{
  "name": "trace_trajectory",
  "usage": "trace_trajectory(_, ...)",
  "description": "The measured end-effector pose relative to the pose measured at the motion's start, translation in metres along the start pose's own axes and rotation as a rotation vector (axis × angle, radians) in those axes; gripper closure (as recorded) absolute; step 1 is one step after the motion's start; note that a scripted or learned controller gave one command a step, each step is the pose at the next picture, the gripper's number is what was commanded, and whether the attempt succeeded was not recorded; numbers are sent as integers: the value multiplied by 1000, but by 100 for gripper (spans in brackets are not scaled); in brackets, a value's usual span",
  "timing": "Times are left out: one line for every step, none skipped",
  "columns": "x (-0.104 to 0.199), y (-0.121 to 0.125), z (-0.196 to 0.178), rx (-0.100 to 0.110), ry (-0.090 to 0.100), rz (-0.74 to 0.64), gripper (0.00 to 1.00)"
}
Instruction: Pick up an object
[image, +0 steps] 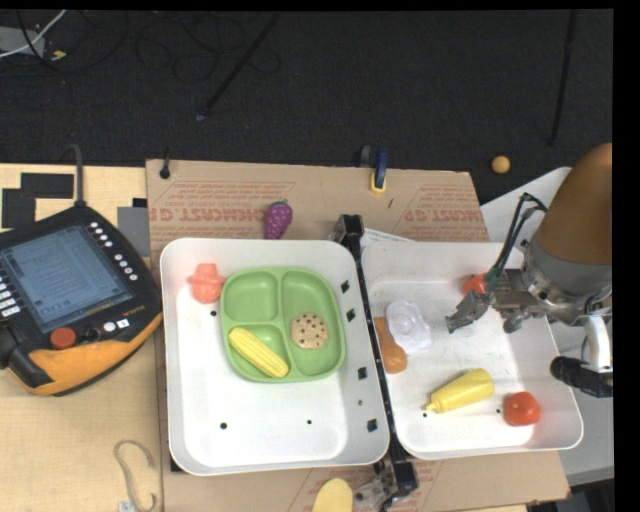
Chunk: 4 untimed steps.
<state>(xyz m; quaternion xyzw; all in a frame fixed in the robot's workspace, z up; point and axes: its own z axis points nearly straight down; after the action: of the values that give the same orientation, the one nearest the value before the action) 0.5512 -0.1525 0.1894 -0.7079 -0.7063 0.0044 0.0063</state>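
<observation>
The claw (468, 318) hangs over the right bin (560, 435), prongs apart and clamped on nothing. The clear cup (407, 324) lies just left, the yellow bottle (462, 390) nearer. Judged best: centre over one, then descend straight.

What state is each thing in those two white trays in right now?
Green divided plate: flat in the left bin.
Corn cob: lying in the plate's front compartment.
Cookie: lying in the plate's right compartment.
Yellow bottle: on its side in the right bin.
Tomato: resting beside the bottle.
Pincer: above the right bin, holding nothing.
</observation>
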Motion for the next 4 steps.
trace_trajectory(0,3,-7,-12,-2,-2,0)
trace_trajectory(-2,7,50,-7,0,-4,0)
trace_trajectory(0,7,103,-10,-1,-3,0)
trace_trajectory(-1,8,90,-13,0,1,100)
